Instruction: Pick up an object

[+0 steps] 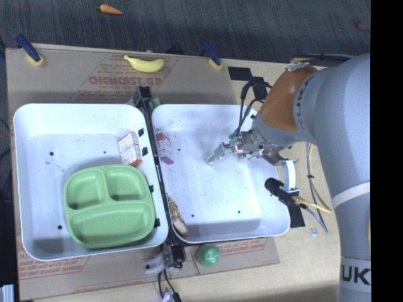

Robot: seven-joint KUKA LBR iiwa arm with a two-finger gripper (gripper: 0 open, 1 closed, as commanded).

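Arm (334, 137): nearest the lens and largest, it reaches in from 3 o'clock, orange band above the wrist, bent low so the tool can work inside the right bin.
Right bin (252, 222): shallow and white, its floor mostly bare; likely the picking area.
Left bin (25, 168): it butts against its twin and carries a green divided tray (110, 205) at its 5 o'clock corner.
Gripper (216, 156): low over the right bin's floor, pointing toward 9 o'clock; whether the jaws are open or closed I cannot tell, and nothing is seen between them.
Small packet (163, 146): the likeliest thing to pick, lying at the right bin's 9 o'clock wall, near the gripper but apart.
Carton (130, 148): rests in the left bin at 1 o'clock of the tray.
Surface: cardboard sheet (101, 80) clamped on the bench, with a banana (144, 62) at 12 o'clock and a green ball (208, 254) at 6 o'clock.
Room: dark carpet (189, 11) beyond.
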